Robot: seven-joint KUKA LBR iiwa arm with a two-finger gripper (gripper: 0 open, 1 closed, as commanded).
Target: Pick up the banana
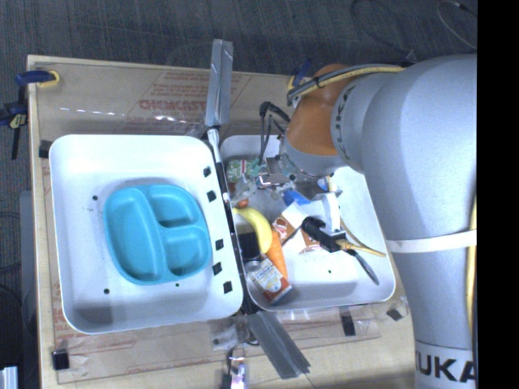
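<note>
The yellow banana (256, 226) lies in the right bin (362, 275), close to its left wall, curving from upper left to lower right. My gripper (270, 177) hangs low over the back left part of that bin, just above and slightly right of the banana's upper end. Nothing is seen held in it. The wrist with its orange band (312, 130) hides the bin's far end.
An orange carrot (277, 257) lies against the banana's lower end, with a small labelled can (268, 279) below it. Small packets (240, 171) sit by the gripper. The left bin (77, 294) holds a blue divided tray (156, 232). A dividing wall (221, 217) separates the bins.
</note>
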